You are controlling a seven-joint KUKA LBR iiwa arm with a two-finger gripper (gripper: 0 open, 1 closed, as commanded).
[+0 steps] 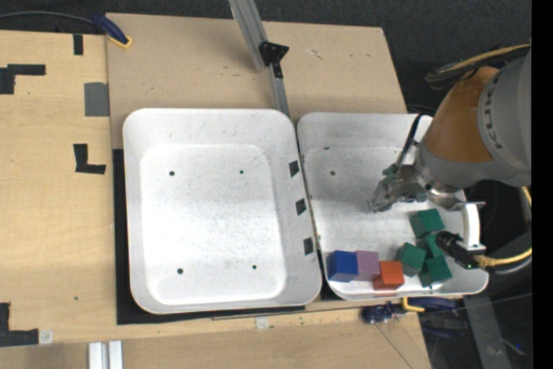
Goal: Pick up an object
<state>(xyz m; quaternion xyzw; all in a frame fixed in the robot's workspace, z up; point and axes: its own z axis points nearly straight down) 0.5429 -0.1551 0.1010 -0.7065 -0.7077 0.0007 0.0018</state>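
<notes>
Blocks are bunched along the near edge of the right bin (346,134): blue (343,264), purple (367,263), orange (390,274), plus green ones (425,223) by the wall. My end effector (384,196) hovers over bare floor just above them, can't tell if it's open. They look light, rigid, smooth; I'd pinch the blue one across its flat sides.

The arm (484,130) reaches in from the right, its grey body broad at the frame's edge and the orange band sitting just above the wrist. The wrist bends down and to the left. The pincer (386,190) hangs low at its tip, small and dark; its shape is too blurred to make out clearly.
</notes>
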